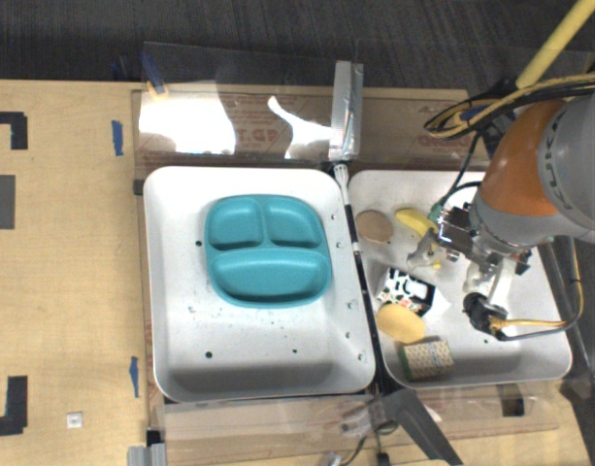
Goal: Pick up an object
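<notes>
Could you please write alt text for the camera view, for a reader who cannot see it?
A grey robot arm with an orange band reaches from the right over the right white bin, which holds a brown disc, a yellow piece, a black-and-white item, a yellow lump and a patterned block. The left white bin holds a teal divided plate.

No legible txt, labels or nos. anywhere.

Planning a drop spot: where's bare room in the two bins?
Left bin: bare white floor all round the teal tray, widest along the near edge. Right bin: crowded on its left half with the brown disc, banana, black-and-white item, yellow lump and sponge; the gripper hangs there. Near-right corner is bare.
</notes>
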### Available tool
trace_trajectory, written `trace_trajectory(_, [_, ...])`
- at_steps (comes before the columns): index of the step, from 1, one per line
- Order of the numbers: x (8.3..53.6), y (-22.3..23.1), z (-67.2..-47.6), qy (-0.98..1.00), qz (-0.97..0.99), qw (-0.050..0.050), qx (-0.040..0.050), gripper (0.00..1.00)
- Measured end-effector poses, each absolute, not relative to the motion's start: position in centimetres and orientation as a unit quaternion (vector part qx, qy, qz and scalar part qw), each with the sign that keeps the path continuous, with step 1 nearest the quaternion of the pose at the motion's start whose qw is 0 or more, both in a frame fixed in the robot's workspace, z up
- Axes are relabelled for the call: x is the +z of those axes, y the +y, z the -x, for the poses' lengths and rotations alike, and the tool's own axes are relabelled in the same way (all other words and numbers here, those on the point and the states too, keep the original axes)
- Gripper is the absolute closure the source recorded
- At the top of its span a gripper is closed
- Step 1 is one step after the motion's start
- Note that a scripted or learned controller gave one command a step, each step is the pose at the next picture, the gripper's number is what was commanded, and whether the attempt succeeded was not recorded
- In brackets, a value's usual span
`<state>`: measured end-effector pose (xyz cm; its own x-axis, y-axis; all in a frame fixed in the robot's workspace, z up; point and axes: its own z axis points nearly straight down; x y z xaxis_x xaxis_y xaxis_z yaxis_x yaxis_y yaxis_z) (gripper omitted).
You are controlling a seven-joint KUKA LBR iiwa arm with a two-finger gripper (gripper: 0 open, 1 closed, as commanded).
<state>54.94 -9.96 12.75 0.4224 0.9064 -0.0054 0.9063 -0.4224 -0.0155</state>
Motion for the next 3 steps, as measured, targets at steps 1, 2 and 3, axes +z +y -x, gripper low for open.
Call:
trace_trajectory(1, [8.8,-10.4,-56.5,-0.653,0.757,-0.001,-0.0015,0.0])
trace_trajectory(2, [18.9,-8.0,-53.2,-0.671,0.742,-0.003,-0.0035,0.0])
trace_trajectory(3, [18.4,-8.8,-59.7,-0.681,0.733,0.0,0.0,0.0])
